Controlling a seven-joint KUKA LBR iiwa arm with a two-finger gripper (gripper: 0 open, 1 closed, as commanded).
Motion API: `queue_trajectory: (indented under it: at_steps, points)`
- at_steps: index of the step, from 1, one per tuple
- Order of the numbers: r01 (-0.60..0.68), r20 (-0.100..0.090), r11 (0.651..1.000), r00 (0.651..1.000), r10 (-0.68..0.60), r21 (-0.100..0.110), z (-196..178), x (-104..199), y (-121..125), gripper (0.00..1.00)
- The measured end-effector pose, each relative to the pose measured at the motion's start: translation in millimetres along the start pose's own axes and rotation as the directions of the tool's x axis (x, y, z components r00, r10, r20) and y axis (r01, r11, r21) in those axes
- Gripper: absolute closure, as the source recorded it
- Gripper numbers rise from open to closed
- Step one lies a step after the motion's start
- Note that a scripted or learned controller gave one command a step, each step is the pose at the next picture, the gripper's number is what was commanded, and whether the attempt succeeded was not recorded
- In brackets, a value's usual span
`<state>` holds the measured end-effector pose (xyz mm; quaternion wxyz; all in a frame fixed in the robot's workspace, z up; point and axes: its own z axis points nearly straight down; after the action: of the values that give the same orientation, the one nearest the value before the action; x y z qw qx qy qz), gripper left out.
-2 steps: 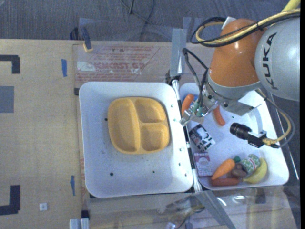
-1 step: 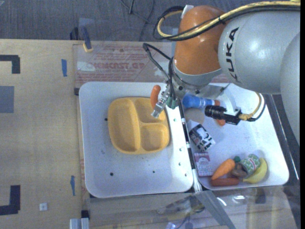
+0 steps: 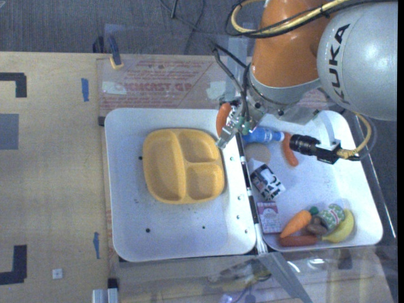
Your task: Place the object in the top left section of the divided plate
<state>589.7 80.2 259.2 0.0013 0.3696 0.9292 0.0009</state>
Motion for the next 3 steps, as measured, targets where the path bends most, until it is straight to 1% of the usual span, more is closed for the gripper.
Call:
queue_trajectory:
  at_steps: [1, 2, 3]
  points:
    - [0.221, -0.003, 0.975, 0.975, -0.221, 0.001, 44.3, -15.9, -13.1, 1.0]
    - [0.334, -0.003, 0.943, 0.943, -0.334, 0.0, 63.0, -26.1, -17.3, 1.0]
    - [0.527, 0.002, 0.85, 0.85, -0.527, -0.002, 48.4, -37.2, -17.1, 1.0]
